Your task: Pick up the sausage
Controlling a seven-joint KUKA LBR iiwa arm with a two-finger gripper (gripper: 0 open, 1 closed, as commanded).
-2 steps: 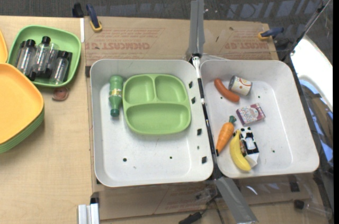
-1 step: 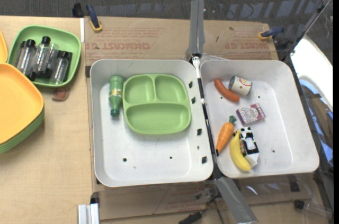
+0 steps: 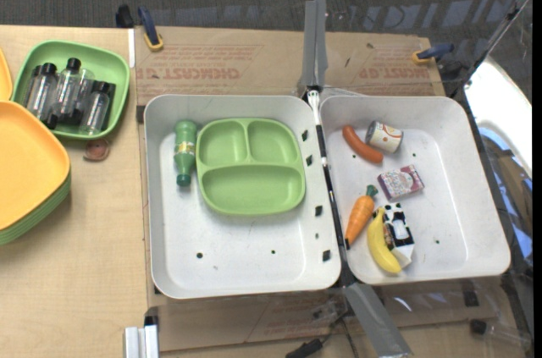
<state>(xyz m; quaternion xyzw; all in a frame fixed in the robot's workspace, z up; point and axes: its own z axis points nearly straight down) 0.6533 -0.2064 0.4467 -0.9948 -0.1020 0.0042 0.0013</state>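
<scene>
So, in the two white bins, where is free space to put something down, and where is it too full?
Left bin: bare floor along the near edge, below the green divided plate. Right bin: bare floor on its right side, beyond the pink box. Crowded: the right bin's left half, where sausage, can, carrot, banana and a black-and-white toy lie close.

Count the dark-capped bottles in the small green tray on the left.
4, side by side in the green tray: bottles at and. More could be hidden behind them.
</scene>
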